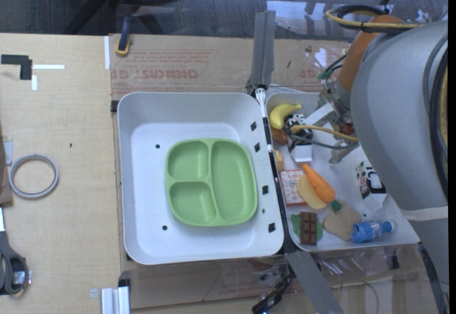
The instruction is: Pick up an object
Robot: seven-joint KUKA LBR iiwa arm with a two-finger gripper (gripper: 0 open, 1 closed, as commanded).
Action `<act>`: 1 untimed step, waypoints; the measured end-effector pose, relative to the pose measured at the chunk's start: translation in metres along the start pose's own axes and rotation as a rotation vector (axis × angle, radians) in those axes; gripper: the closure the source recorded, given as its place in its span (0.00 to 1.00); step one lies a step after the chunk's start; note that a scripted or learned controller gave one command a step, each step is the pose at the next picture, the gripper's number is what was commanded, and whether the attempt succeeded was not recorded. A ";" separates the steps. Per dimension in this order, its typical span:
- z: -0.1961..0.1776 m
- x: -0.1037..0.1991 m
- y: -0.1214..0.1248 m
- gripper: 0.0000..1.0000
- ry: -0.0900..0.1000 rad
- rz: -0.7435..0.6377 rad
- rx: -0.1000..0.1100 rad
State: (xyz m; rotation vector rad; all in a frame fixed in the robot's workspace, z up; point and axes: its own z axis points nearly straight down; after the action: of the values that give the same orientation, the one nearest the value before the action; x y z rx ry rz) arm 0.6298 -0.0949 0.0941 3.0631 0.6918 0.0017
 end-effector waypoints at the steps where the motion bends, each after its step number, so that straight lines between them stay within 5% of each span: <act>1: -0.030 0.010 0.024 0.00 -0.005 0.238 0.002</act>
State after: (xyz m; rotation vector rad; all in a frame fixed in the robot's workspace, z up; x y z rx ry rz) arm 0.6489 -0.1123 0.1239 3.1248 0.3228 -0.0059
